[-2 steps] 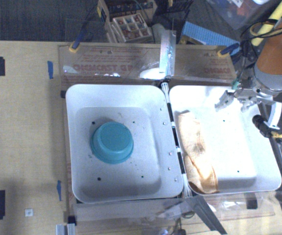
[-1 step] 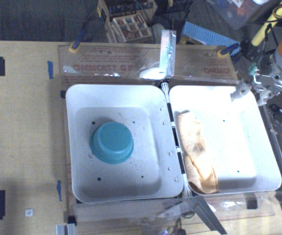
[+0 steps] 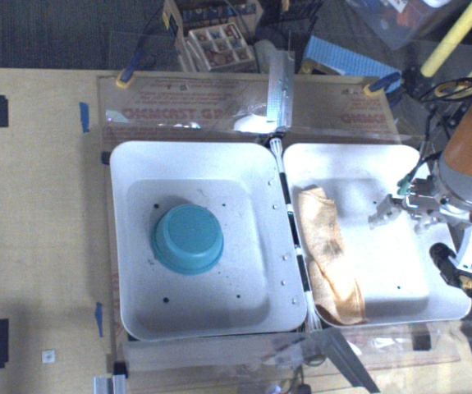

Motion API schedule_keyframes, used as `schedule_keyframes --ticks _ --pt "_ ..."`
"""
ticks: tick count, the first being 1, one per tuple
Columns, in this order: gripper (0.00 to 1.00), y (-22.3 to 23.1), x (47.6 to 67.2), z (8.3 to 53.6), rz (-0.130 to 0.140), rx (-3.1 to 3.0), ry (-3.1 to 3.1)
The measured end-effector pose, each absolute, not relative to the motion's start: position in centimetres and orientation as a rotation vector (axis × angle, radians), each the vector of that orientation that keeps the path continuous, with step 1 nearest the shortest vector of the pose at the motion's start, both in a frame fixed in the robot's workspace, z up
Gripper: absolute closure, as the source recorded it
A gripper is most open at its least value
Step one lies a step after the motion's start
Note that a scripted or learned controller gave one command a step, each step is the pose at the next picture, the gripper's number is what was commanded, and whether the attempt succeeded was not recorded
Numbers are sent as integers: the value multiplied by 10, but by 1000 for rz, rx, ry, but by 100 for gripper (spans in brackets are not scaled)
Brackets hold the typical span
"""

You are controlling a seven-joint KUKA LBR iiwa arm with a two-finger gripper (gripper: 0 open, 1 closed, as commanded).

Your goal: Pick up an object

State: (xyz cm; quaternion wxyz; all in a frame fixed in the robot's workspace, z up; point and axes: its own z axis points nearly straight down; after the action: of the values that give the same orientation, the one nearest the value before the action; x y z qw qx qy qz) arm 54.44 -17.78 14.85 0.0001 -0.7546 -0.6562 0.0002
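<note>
The table (image 3: 38, 220) carried two white bins side by side. The left bin (image 3: 137, 171) held a teal bowl (image 3: 188, 237), upside down near the middle of its floor and well apart from every wall. The right bin (image 3: 359, 167) held a tan cloth (image 3: 327, 253), crumpled into a long strip that ran from near the upper left of the floor down to the lower rim, lying close along the wall shared with the left bin. The arm (image 3: 469, 150) reached in from the right, its orange band above the wrist at the bin's right edge. The end effector (image 3: 396, 208) hung over the right part of the right bin, well apart from the cloth, with nothing visible between its fingers; whether they were spread or closed could not be told.
</note>
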Motion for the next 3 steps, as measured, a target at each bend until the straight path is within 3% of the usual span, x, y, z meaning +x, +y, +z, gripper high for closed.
schedule_keyframes --ticks 1,2,3 --pt "0 -96 602 94 -6 -2047 -2390" --pt "100 -98 603 105 -10 -2055 -2388" --pt "0 -99 603 105 -9 -2055 -2388"
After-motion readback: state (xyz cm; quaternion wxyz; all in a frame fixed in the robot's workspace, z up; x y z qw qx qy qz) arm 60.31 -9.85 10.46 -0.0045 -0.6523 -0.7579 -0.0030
